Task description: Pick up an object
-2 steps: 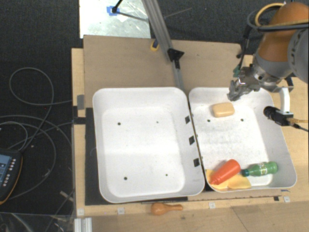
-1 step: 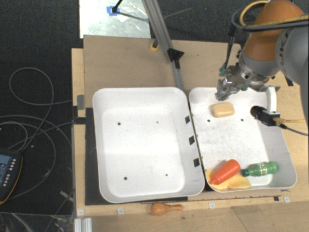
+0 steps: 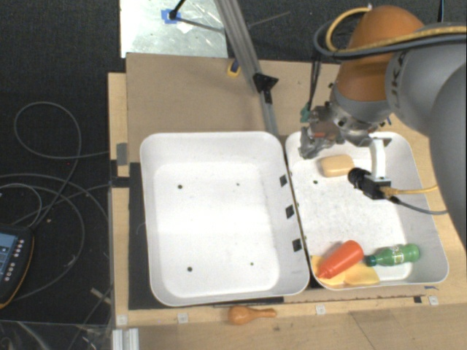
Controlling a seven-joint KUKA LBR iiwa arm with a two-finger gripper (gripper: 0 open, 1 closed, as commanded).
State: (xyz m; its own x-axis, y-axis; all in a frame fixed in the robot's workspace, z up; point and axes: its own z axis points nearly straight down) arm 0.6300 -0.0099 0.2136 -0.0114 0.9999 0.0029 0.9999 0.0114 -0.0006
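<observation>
Beige block (image 3: 336,166) lies in right bin (image 3: 430,268), far end, just beside my fingers (image 3: 312,143). Finger state: cannot tell. Step: approach. Next: centre over block, descend, close.

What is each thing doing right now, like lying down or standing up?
Beige rounded block: lying flat in the right white bin, beside the claw.
Orange carrot-shaped toy: lying tilted on a yellow piece.
Green plastic bottle: on its side.
Left white bin: sitting flat.
Tan pear-shaped thing: lying outside the bins.
</observation>
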